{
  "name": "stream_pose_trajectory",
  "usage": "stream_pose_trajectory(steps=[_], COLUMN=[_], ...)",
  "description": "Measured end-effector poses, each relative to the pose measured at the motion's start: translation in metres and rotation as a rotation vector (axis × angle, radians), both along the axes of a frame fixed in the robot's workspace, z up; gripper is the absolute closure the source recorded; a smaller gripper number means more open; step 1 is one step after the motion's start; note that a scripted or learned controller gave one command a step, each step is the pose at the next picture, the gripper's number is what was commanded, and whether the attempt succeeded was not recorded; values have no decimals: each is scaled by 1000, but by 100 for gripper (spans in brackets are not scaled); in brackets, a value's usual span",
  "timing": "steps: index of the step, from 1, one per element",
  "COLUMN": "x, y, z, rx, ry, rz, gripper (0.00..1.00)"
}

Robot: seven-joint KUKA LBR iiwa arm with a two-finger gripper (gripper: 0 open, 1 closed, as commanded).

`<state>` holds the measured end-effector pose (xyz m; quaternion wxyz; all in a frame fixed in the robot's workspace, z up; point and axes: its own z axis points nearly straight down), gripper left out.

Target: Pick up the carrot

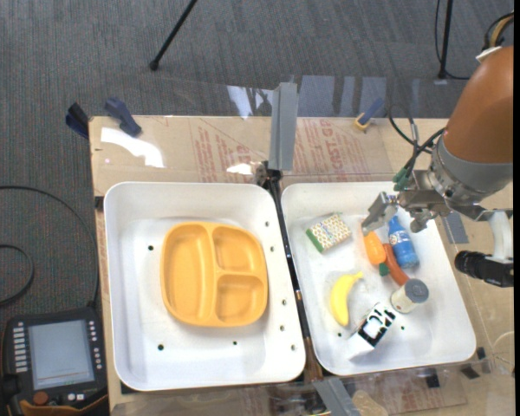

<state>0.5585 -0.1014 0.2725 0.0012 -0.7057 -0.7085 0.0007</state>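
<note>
At the front of the left bin (126, 354) there is bare white floor, and a yellow plate (214, 273) with three parts lies flat in its middle. At the front of the right bin (459, 341) lies a black and white carton (374, 326). Just behind it are a yellow banana (343, 296) and a small jar (409, 295) with a grey lid. The carrot (386, 259) lies a bit further back, near the middle of the right bin, right beside a blue bottle (402, 243). A green and white box (328, 231) sits to the left of them, tilted. The gripper (399, 213) hangs over the back of the right bin, just above the carrot and bottle. Its fingers are spread wide and hold nothing. The grey and orange arm (485, 124) reaches in from the right.
</note>
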Motion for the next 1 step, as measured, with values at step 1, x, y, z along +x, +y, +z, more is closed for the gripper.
stream_pose_trajectory(steps=[1], x=[17], y=[-45], z=[-79], rx=[1], ry=[3], rz=[-282], gripper=[0])
